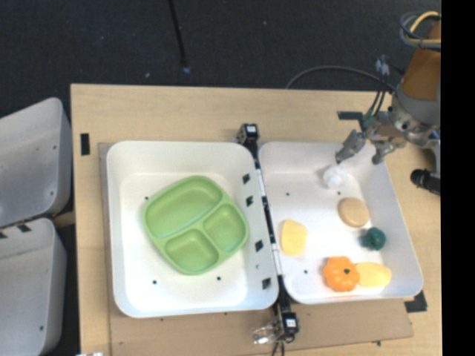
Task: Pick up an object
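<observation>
A green three-compartment tray (pixel 195 224) is seen in the left bin (pixel 119 199). In the right bin (pixel 393 206), a small pale whitish object (pixel 335 176) lies just below the gripper (pixel 366 148), whose fingers are spread, holding nothing.

A light wooden bench (pixel 89 117) carries two shallow white bins, left (pixel 119 273) and right (pixel 404 273), touching side by side.
</observation>
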`<action>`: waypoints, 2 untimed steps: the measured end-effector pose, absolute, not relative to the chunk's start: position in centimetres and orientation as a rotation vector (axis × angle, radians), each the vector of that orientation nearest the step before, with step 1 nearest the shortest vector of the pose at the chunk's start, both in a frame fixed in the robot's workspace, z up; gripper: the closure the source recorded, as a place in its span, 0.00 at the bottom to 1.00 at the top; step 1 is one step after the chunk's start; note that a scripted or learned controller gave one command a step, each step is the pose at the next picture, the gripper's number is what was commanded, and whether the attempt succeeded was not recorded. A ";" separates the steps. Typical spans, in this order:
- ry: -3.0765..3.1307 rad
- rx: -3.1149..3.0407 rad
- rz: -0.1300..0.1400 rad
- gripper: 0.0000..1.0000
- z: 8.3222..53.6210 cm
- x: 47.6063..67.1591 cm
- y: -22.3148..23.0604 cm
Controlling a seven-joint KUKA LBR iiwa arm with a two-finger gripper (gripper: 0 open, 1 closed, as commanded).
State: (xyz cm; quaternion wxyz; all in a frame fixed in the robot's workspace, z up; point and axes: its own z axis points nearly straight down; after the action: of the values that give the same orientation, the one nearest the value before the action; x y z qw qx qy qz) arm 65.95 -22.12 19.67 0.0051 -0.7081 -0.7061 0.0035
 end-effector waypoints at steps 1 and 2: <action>-2.224 -2.223 0.000 0.00 20.6 66.3 -22.1; -2.221 -2.220 0.004 0.00 15.9 65.6 -21.5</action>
State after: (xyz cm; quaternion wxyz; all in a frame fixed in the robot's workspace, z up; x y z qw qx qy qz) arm 65.64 -21.53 15.94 0.0006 -0.7070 -0.7072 0.0012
